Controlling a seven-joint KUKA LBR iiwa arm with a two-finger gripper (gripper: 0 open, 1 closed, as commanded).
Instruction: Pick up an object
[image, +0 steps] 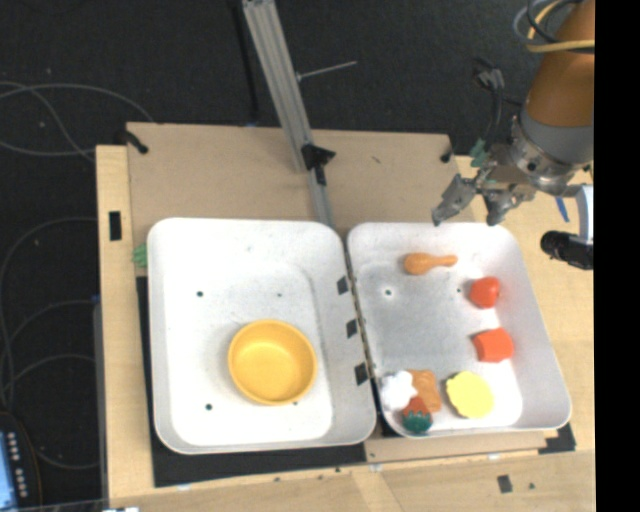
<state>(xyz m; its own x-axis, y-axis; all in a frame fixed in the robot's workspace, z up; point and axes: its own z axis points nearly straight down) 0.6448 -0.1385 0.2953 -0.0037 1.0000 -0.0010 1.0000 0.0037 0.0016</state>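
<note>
Right bin (530, 300): orange drumstick (429, 263) just below end effector (470, 208), fingers apart, empty.

**Grey arm, orange band**

The arm (556, 95) has a rounded orange band above a pale grey metal wrist collar. Yellowish cables loop over the top of the orange section, and a thin dark cable trails off its left side. Below the collar sits the hand (473, 210), built of dark grey and black parts, with two slim dark fingers (447, 208). A small green spot shows on the hand's left side near the collar.
</note>
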